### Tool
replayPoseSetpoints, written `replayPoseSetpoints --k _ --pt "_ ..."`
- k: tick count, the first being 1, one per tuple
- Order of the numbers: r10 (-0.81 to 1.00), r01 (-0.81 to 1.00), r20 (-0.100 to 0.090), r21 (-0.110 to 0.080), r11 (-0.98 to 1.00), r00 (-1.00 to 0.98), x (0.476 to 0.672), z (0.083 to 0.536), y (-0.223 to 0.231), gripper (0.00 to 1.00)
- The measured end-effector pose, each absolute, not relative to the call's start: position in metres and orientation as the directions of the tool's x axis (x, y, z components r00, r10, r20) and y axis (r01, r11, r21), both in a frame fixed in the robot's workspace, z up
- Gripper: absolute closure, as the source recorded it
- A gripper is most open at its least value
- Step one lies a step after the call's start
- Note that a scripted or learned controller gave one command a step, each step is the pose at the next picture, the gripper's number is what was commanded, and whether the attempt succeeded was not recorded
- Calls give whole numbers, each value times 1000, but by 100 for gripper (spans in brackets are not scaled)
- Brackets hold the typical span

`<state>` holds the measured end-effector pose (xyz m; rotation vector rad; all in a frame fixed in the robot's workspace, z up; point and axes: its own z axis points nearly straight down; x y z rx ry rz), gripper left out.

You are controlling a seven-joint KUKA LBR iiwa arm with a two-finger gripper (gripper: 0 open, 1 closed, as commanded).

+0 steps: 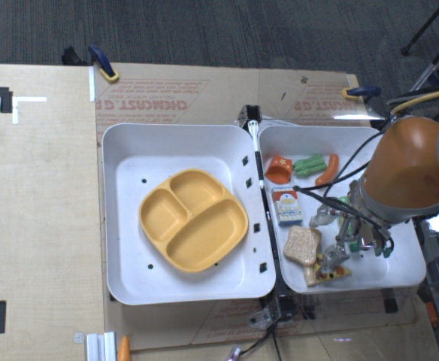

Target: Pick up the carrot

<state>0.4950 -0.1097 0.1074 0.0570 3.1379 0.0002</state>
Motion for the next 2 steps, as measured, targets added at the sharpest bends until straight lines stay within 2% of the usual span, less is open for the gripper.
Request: replayPoseSetpoints --k 1,2 --pt "69 69 -9 -1 998 -998 481 95 -93 0" --pt "215 215 -6 1 977 -977 480 192 -20 0"
